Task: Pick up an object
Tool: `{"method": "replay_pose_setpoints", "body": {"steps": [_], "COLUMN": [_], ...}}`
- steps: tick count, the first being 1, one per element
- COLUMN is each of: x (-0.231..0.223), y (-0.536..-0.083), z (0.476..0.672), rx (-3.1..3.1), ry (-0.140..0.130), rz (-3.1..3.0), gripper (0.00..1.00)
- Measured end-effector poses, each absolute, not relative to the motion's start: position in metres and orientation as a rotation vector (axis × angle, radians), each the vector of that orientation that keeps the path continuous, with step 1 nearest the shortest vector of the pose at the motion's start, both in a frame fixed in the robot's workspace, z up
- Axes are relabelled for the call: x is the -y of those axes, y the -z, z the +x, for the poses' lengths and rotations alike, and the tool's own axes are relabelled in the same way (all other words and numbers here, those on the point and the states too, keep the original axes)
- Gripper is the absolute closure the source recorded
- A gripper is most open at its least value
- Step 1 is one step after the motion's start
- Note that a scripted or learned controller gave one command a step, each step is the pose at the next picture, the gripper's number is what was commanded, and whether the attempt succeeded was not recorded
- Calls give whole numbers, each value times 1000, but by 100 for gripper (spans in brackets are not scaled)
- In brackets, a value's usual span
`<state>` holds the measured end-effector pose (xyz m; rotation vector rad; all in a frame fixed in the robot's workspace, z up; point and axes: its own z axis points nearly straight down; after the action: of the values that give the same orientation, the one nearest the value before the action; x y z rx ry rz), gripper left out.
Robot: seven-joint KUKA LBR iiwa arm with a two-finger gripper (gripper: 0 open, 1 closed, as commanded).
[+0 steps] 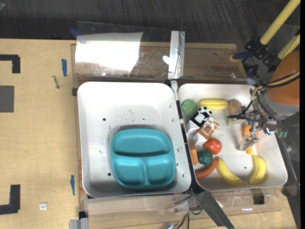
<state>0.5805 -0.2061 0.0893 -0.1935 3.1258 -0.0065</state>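
Overhead slanted view of a tan wooden bench carrying two shallow white plastic bins side by side.

Left bin: holds a teal plastic divided tray w/ three compartments, lying flat toward the near edge of the bin.

Right bin: holds a scatter of toy food and small items. Along the far side, next to the divider — a bumpy green round toy, then a short yellow banana lying crosswise, then a tan rounded piece. Just below the green toy sits a black-and-white checkered block, touching a white cube w/ orange outline markings. Below that, a red tomato-like ball, a dark green rounded toy, and a red-orange pepper-like piece near the front wall. A long curved yellow banana arcs along the front right of the bin.

The grey arm w/ an orange band comes in from the right. Its claw is low inside the right bin, above the right end of the long banana, apart from the cluster by the divider. Small orange bits show at the claw tip, approx. where the fingers are — too cluttered to tell how far open it is or whether it has hold of anything.
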Motion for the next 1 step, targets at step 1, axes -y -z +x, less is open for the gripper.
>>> {"method": "replay_pose_setpoints", "body": {"steps": [1], "x": [208], "y": [-89], "z": [543], "rx": [-3130], "ry": [2], "rz": [14], "gripper": [0]}}
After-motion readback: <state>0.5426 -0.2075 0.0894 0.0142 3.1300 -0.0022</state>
